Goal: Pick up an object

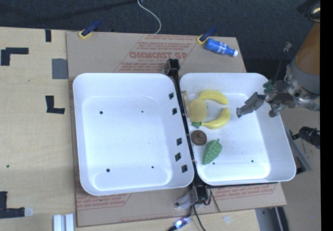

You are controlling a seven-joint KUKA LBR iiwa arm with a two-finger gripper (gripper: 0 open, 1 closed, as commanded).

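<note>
- Fingers: one dark finger [248,106] reaches left over the right bin, a second [273,110] hangs nearer the wrist; they stand spread apart with nothing between them.
- Gripper [261,108]: above the right side of the right bin [270,141], near its right wall, clear of every item.
- Arm [307,68]: enters from the right, orange band above the grey wrist.
- Banana [217,104]: yellow, curved, in the upper left part of the right bin, to the left of the gripper and apart from it.
- Yellow block [197,110]: pale, just beside the banana on its left, close to the bin's left wall; whether they touch I cannot tell.
- Brown disc [199,137]: below the yellow block, near the left wall.
- Green item [212,151]: bumpy, leaf-shaped, just below and right of the disc.
- Left bin [125,131]: white, set against the right bin; black clips [179,136] along the shared edge.
- Blue bottle [221,47]: lying on the cardboard [151,53] behind the right bin, outside both bins.
- Blue and yellow clamps [89,29]: at the cardboard's far corners.
- Cable [148,9]: thin, white, running across the dark floor behind the bench.
</note>
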